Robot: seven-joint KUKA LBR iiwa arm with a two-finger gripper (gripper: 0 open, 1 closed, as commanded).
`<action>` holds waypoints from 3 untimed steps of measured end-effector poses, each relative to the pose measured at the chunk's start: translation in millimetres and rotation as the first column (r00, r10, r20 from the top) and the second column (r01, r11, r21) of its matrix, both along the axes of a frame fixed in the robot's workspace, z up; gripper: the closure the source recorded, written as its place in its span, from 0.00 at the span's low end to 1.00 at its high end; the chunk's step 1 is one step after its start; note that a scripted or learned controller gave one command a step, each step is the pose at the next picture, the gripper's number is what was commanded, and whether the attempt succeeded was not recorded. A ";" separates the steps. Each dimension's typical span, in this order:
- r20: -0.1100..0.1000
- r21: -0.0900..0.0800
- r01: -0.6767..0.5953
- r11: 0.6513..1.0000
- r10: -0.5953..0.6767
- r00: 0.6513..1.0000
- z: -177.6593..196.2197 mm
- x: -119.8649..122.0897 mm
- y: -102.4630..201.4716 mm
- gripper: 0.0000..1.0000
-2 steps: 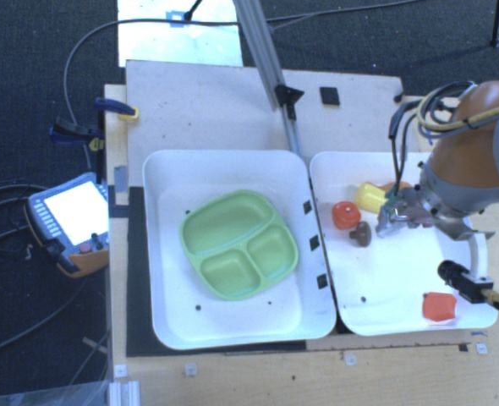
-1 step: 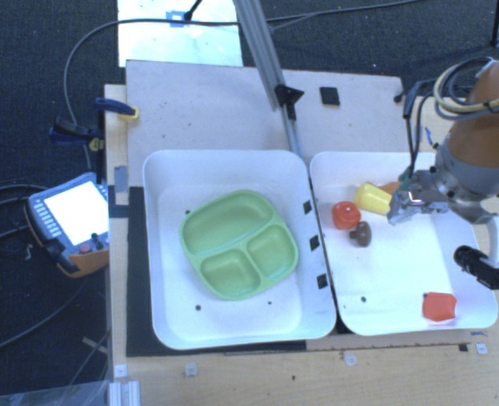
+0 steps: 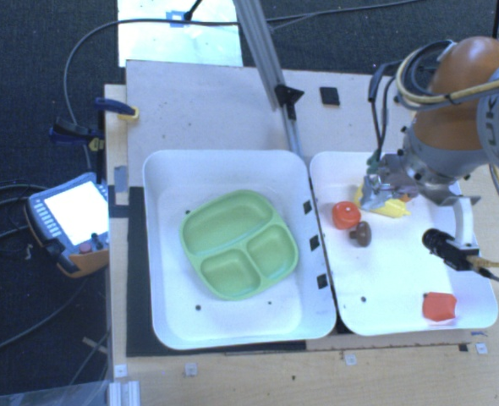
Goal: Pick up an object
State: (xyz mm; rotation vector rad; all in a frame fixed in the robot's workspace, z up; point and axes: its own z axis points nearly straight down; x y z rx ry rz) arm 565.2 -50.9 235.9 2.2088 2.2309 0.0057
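A: Any writing to read?
B: None legible. The pendant (image 3: 70,221) off the desk (image 3: 207,108) has a lit screen, but it is too small to read.

A: Where is the hand?
B: The hand (image 3: 378,186) hangs over the right bin (image 3: 402,311), at its far end, right upon the yellow piece (image 3: 392,207). Grip: cannot tell.

A: And the rest, from that yellow piece?
B: The orange ball (image 3: 345,215) lies just left of it, the brown lump (image 3: 361,234) beside the ball, the red block (image 3: 439,306) well apart toward the near corner. The green tray (image 3: 238,244) sits in the left bin (image 3: 173,311).
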 end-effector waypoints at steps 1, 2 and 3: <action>-0.002 0.001 0.000 1.000 0.000 1.000 -7.1 7.9 50.3 1.00; -0.001 0.001 -0.001 1.000 0.001 1.000 -18.3 27.2 101.5 1.00; 0.000 0.001 0.000 1.000 0.000 1.000 -5.0 46.1 147.9 1.00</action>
